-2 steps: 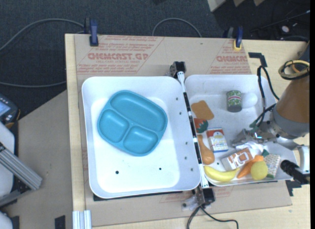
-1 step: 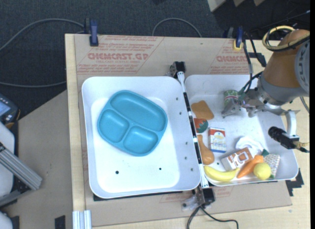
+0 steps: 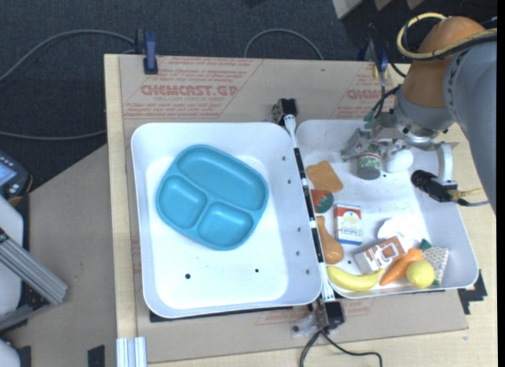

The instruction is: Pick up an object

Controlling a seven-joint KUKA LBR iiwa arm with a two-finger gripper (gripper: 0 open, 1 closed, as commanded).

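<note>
The grey arm with the orange band reaches down into the right white bin [image 3: 465, 231], near its upper edge. Its pincer [image 3: 368, 156] hangs over a small round grey-green object [image 3: 368, 167] and seems to touch it; whether the pincer is apart or together I cannot tell. A small white round object [image 3: 399, 159] lies just beside it. Lower in the same bin lie a yellow banana [image 3: 352, 278], an orange carrot [image 3: 401, 265] and a yellow lemon [image 3: 421, 275]. The left white bin [image 3: 150, 200] holds a blue plastic divided plate [image 3: 211, 196].
</note>
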